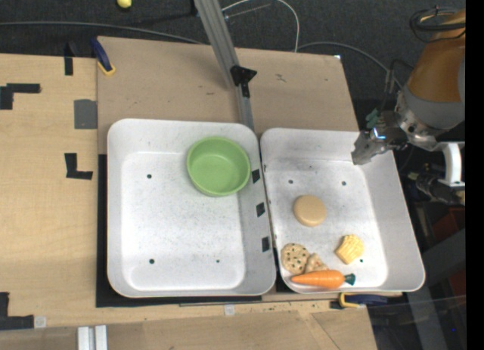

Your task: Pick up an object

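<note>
The right bin (378, 190) holds a tan round bun (309, 210), a yellow cheese wedge (349, 249), a brown cookie (294, 255) and an orange carrot (321, 280) along its front edge. A green bowl (218, 165) sits in the back of the left bin (151, 212). My gripper (366, 149) hangs over the right bin's back right corner, well away from the food pieces. Nothing shows between its fingers.
A slanted grey metal post (219, 31) rises from behind the seam between the bins. Cables (287, 16) loop across the brown board at the back. A small yellow ball (124, 0) lies on the dark floor far back left.
</note>
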{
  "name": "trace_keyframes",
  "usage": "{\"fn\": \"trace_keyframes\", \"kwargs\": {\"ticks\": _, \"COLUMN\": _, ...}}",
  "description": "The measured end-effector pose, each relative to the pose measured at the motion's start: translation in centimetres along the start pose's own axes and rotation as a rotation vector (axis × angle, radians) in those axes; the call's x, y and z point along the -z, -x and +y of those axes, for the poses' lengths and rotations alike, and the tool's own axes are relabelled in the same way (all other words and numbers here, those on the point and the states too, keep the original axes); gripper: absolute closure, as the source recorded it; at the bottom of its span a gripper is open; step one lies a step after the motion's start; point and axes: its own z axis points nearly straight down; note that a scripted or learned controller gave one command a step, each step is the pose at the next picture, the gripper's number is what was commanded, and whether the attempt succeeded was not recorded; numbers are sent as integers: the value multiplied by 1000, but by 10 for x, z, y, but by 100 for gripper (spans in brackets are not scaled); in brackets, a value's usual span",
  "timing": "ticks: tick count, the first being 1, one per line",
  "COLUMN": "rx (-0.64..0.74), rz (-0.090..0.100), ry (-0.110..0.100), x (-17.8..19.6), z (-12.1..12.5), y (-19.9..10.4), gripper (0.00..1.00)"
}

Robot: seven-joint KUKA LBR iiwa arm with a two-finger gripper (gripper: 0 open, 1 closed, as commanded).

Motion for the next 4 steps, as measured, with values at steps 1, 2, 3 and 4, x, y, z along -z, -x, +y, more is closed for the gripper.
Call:
{"fn": "trace_keyframes", "kwargs": {"ticks": 1, "rx": -1, "rz": 1, "ry": -2, "x": 28, "z": 1, "y": 0, "gripper": 100}}
{"fn": "trace_keyframes", "kwargs": {"ticks": 2, "rx": 4, "rz": 3, "ry": -4, "x": 31, "z": 6, "y": -56, "gripper": 100}}
{"fn": "trace_keyframes", "kwargs": {"ticks": 3, "rx": 4, "rz": 3, "ry": -7, "x": 16, "z": 11, "y": -107, "gripper": 100}}
{"fn": "trace_keyframes", "kwargs": {"ticks": 4, "rx": 4, "rz": 3, "ry": -7, "x": 2, "z": 28, "y": -161, "gripper": 100}}
